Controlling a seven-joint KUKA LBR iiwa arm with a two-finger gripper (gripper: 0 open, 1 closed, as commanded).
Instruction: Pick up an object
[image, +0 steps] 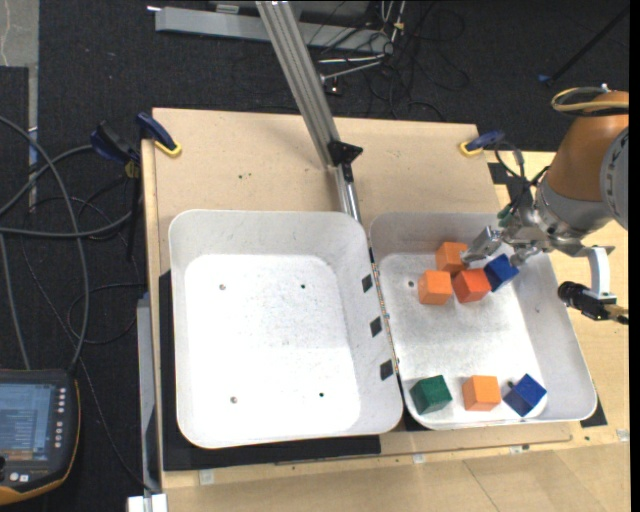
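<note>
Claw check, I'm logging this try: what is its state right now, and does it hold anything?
Claw: over the right bin's upper blocks, beside a blue block; open or shut cannot be told.

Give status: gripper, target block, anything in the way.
Gripper low over right bin's far end, finger state unreadable. Blue block right beneath it, grasp unconfirmed. Red block and two orange blocks crowd alongside.

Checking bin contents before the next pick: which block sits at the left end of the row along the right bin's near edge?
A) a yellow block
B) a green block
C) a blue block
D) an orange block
B: the green block lies leftmost in that row, with an orange block in the middle and a blue block at the right end.
</note>
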